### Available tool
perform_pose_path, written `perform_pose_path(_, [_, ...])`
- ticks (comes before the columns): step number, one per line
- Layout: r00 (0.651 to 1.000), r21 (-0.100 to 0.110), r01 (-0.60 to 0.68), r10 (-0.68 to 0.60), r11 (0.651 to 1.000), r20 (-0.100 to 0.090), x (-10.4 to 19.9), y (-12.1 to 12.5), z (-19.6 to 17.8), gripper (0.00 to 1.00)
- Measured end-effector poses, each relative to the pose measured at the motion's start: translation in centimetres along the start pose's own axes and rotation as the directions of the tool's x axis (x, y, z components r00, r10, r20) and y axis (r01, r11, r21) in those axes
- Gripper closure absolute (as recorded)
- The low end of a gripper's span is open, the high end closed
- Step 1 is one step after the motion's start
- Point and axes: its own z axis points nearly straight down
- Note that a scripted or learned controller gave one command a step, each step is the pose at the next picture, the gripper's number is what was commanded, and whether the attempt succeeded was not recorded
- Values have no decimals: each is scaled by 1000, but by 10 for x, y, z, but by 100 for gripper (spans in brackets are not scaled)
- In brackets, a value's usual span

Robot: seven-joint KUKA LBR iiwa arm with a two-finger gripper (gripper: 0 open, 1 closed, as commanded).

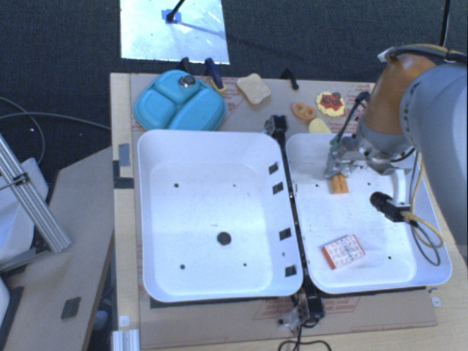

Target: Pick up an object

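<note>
The jaws (337,172) stand low in the far part of the right bin (431,269), directly over a small orange block (338,186), probably because this is the object chosen for picking. I cannot tell if they are open or closed, or if they hold the block. A red patterned card (343,251) lies flat nearer in the same bin, well apart, so there is free room around the block. The far wall of the bin is close behind. The left bin (153,269) has only a dark round spot (224,238). Toy food (330,104) lies on the counter (241,97) beyond.
</note>
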Motion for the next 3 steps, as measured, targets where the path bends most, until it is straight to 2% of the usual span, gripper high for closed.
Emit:
perform_pose_path(1, [1000,14,-16,16,1000,1,-66,-88,-10,100])
perform_pose_path(2, [1000,8,1,-1,1000,-4,7,-76,-23,100])
perform_pose_path(3, [1000,-4,0,0,1000,-3,44,-131,-169,100])
